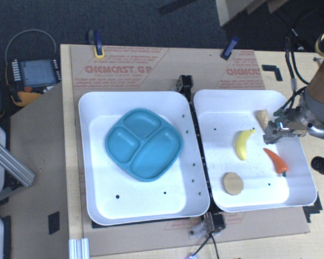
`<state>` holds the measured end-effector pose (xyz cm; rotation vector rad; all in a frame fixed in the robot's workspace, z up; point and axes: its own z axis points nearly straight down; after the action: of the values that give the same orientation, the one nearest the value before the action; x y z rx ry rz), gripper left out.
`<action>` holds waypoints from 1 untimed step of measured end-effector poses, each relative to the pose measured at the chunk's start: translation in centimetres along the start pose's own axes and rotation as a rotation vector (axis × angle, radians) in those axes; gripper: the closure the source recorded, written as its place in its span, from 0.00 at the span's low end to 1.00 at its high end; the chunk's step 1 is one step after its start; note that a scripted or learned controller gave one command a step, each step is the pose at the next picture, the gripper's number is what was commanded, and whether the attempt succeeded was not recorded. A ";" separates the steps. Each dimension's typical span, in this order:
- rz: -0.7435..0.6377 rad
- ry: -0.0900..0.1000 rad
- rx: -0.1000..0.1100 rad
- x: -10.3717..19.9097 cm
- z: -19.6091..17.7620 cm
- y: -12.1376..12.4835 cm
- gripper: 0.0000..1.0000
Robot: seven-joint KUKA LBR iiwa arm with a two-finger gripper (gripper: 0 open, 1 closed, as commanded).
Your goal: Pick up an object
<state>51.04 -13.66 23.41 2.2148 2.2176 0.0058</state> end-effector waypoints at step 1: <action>-0.004 0.006 0.010 5.0 -0.4 -1.0 1.00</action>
<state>50.06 -8.63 23.75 2.2177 2.2301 0.0017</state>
